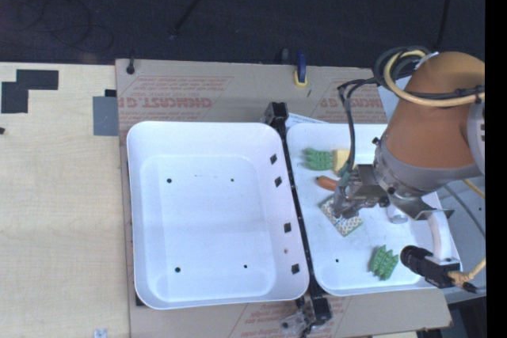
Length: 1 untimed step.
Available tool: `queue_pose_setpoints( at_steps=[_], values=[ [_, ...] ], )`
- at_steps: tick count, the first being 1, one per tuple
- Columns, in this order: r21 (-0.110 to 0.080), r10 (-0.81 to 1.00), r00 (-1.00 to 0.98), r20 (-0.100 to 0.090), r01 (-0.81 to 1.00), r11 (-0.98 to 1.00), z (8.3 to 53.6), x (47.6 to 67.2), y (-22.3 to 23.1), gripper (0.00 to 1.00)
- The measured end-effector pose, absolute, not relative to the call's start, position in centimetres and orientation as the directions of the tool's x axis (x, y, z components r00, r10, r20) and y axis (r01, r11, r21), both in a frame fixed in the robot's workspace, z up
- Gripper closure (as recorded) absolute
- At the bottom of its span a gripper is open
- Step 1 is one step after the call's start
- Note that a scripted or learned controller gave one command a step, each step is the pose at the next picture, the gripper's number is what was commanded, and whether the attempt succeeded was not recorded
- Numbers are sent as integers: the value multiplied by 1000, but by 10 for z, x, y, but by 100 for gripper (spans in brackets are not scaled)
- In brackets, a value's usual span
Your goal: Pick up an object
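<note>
My gripper hangs low in the right bin, reaching in from the right. Its tip is directly over a small speckled flat piece that lies on the bin floor. Whether it touches the piece is hidden by the wrist. Just to the upper left of the gripper lies a small orange thing. Farther back a green knobbly thing rests beside a pale yellow thing. A second green knobbly thing lies near the bin's front edge.
The left bin stands beside the right one, the two joined by a black clip strip. Both rest on a cardboard sheet. The arm's orange band looms over the right bin's far right side.
</note>
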<state>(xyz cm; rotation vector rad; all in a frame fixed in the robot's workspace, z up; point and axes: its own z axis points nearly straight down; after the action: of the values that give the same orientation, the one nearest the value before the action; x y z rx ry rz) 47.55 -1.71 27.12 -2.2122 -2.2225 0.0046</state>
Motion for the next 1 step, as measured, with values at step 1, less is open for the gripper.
queue_pose_setpoints(
  at_steps=[1],
  values=[
    [0,1000,-5,1,1000,5,292,518,30,100]
  ],
)
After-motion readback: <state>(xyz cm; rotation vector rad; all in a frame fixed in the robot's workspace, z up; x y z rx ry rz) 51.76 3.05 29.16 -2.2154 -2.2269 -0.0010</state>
